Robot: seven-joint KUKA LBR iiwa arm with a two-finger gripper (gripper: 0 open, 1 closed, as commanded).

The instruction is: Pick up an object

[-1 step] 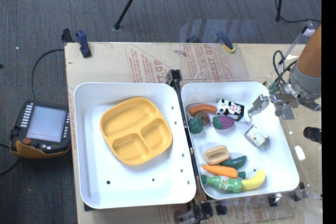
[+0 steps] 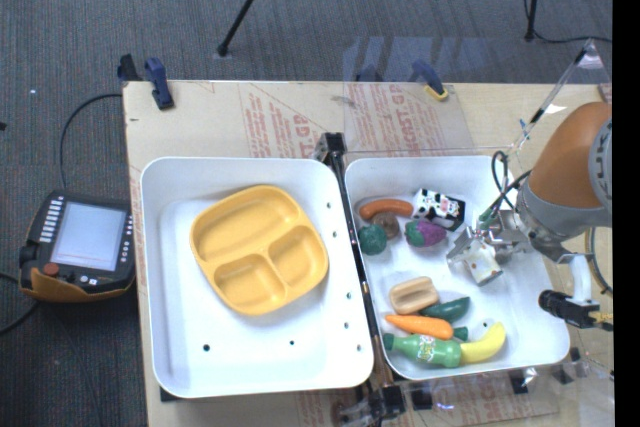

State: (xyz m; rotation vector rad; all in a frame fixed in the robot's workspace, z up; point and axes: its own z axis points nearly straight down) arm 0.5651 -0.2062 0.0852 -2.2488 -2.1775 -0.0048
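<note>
Far left on the floor, a small screen box (image 2: 75,245) with a cord. Next, the left white bin (image 2: 165,315), holding a yellow plate (image 2: 260,248) with three parts. Then the right white bin (image 2: 530,320), full of toy food. At its top, a brown sausage (image 2: 385,208) and a black and white carton (image 2: 440,206). Just under those, a green lump (image 2: 373,238) and a purple toy (image 2: 425,233). Lower down, a tan bun (image 2: 413,294), an orange carrot (image 2: 420,324), a green bottle (image 2: 425,349) and a yellow banana (image 2: 484,343). Just right of the purple toy, low over bare bin floor, the shiny gripper (image 2: 478,258). Spread or pressed together: too blurry to tell. Nothing seen held in it. Far right, the grey and orange arm (image 2: 570,165).
</note>
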